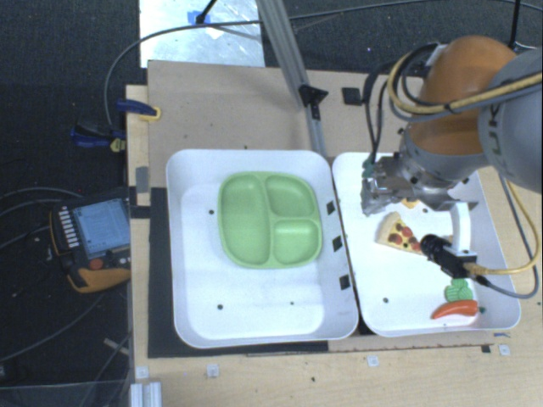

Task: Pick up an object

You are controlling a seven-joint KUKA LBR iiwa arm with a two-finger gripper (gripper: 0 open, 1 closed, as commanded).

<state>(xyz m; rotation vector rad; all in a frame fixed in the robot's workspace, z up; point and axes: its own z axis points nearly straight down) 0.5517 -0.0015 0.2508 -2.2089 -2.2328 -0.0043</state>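
**Figure.** Two-bin tabletop [221, 100] seen from above. Positions are given relative to the green plate [271, 220], reading left to right.

- **Off the tabletop:** Well left of the plate, a handheld unit [93, 236] with a blue face and an orange casing lies among cables on the dark floor.
- **Tabletop edge:** Up and to the left of the plate, a blue-and-yellow clamp [136, 108] grips the edge.
- **Left bin** [254, 308]**:** It holds the plate alone. The plate is round-cornered with three compartments and lies flat in the upper middle of the bin. White bin floor shows below it and to its left.
- **Pole:** A grey pole [284, 49] slants down from the top edge of the view, ending just above the plate's right corner.
- **Right bin** [382, 312]**:** It sits immediately right of the plate.
  - A toy pizza slice [397, 233] lies flat, level with the plate's lower half.
  - Farther right of the plate and lower, near the bin's bottom edge, lies a toy carrot [456, 308], orange with a green top.
  - The two toys lie apart.
- **Arm** [475, 100]**:** It enters from the right and carries the jaws down into this bin. They sit right of the plate, level with its middle and just above the pizza slice. The wrist housing hides them, so I cannot tell whether they are spread or pressed together. Nothing is seen between them.
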